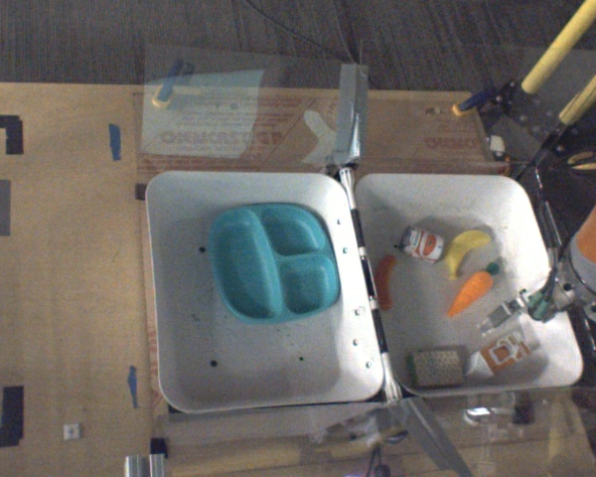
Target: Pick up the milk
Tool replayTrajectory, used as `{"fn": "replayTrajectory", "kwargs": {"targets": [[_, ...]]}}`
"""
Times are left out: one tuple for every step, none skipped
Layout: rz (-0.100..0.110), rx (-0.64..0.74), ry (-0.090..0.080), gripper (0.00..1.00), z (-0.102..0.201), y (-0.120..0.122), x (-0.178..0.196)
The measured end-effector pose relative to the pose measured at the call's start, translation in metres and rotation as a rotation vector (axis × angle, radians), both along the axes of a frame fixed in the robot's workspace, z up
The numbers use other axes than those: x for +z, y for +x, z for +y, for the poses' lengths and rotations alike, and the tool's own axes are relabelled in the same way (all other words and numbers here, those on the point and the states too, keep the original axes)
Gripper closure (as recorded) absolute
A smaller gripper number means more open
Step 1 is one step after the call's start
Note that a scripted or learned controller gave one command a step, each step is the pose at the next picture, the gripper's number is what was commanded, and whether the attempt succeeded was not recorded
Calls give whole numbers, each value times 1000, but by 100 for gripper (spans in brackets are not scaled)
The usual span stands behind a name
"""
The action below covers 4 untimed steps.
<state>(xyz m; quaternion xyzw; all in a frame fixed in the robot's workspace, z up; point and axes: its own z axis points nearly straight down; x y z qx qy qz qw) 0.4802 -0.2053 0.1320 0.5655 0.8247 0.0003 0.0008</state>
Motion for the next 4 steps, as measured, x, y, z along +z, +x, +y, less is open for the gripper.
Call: {"fn": "replayTrajectory", "kwargs": {"targets": [[5,-158,2,0,33,-1,-26],[0,-82,0,0,12,6,10],[-6,132,-2,0,37,3,-44],[-1,271,-1,0,8,1,46]]}}
